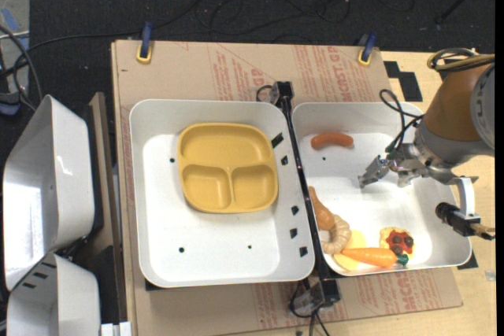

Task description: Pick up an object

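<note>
Gripper point(372, 178) hovers low inside the right bin point(441, 228), empty; whether it is spread cannot be told. Nearest it, toward the bin's far wall, lies a sausage point(331, 141). Approach seems underway; next comes centring over one item and descending.

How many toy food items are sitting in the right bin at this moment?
5, though overlap may hide more: a sausage near the far wall; a shrimp, yellow slice, carrot and pizza piece clustered along the near edge.
</note>
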